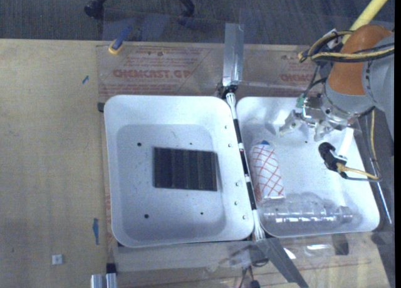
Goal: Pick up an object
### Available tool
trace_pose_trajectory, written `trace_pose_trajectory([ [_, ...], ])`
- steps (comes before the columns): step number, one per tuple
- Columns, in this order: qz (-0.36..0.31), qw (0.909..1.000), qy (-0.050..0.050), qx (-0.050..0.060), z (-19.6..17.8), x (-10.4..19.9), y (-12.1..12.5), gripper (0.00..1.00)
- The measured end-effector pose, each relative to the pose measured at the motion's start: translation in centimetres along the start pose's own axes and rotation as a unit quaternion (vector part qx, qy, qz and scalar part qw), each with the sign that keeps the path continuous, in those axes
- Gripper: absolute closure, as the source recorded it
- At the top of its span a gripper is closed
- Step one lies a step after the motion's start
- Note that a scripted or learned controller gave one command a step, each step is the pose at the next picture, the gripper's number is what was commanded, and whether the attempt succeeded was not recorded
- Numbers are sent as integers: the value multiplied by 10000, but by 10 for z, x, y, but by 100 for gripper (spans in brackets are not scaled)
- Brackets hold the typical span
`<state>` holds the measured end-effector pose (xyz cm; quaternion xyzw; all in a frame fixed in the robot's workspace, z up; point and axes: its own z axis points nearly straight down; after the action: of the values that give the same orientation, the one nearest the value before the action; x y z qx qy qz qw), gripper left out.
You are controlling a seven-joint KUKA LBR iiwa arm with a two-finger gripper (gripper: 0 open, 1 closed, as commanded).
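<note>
Now the gripper (pixel 305 124) hovers over the right bin's (pixel 369 215) far end, whether its fingers are apart I cannot tell, while the red-checked roll (pixel 267 171) and clear bottle (pixel 307 210) lie nearer

Even overhead light, white bins (pixel 119 118) slightly overexposed, soft focus throughout

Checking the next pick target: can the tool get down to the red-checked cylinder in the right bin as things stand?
Probably yes. The tool hangs over the right bin, up and right of the red-checked cylinder. The cylinder lies bare on top; the clear plastic bottle lies just below its lower end, which could crowd a grasp there.
</note>
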<state>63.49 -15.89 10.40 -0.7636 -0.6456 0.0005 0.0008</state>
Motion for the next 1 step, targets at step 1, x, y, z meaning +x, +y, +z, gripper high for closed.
trace_pose_trajectory([
  [1,-922,9957,-16,-34,-44,-41,7,0],
])
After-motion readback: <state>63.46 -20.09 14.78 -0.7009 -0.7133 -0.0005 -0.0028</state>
